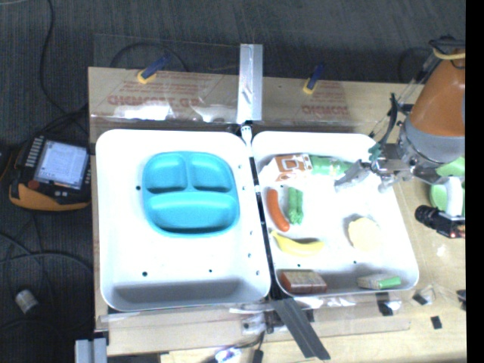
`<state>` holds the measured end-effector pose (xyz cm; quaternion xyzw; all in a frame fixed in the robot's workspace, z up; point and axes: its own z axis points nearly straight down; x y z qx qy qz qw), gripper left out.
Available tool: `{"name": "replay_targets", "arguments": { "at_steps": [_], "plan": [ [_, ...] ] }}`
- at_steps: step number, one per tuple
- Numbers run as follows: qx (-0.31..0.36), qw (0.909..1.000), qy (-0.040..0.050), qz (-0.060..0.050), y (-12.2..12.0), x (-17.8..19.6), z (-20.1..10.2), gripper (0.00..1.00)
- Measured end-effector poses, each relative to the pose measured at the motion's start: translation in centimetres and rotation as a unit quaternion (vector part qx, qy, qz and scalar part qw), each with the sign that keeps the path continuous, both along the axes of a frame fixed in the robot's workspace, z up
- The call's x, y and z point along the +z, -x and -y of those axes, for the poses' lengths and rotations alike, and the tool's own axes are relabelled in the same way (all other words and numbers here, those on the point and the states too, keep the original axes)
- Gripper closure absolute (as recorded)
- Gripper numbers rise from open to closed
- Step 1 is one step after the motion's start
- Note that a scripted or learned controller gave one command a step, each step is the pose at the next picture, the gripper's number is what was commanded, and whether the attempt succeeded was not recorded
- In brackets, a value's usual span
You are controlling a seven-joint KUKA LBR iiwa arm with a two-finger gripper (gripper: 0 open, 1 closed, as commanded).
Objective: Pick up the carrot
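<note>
Camera view: the pincer (355, 175) hangs over the upper right of the right bin (404, 237); whether it is spread or pressed together I cannot tell. Well to its left, the carrot (277, 209) lies by the bin's left wall, just beside a green vegetable (294, 205), above a banana (297, 243).

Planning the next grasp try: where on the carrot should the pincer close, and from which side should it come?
Probably at the middle of the carrot, coming straight down. It lies flat and lengthwise near the right bin's left wall, with a green item close on its right. Closing across its narrow width looks best, though the gap on both sides is tight. The pincer is off to the upper right.
</note>
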<state>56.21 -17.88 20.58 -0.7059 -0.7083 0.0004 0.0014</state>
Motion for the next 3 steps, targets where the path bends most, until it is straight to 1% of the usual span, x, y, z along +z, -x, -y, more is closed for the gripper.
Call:
{"name": "replay_targets", "arguments": {
  "at_steps": [1, 2, 3],
  "plan": [
    [0.044, 0.9990, 0.0025, 0.000, -7.3, -11.2, -1.3, 0.00],
    [0.038, 0.9992, 0.0039, 0.003, -7.9, -11.7, -3.3, 0.00],
    [0.011, 0.9999, 0.0010, 0.000, -5.5, -10.8, -2.5, 0.00]
  ]
}}
